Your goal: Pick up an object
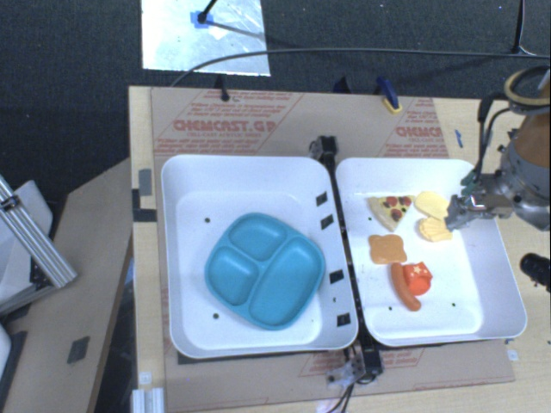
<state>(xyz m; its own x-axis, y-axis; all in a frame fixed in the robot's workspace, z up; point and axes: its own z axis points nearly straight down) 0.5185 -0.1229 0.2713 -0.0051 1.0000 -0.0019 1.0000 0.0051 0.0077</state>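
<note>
Toy foods point(403, 246) lie in the right bin point(495, 317); the gripper point(458, 212) hangs beside them, jaw state unclear.

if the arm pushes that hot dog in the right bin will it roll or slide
The hot dog looks rounded and long, so a push from the side would probably roll it. It seems glossy, perhaps slippery. It lies against the red piece, which might block or move with it.
</note>
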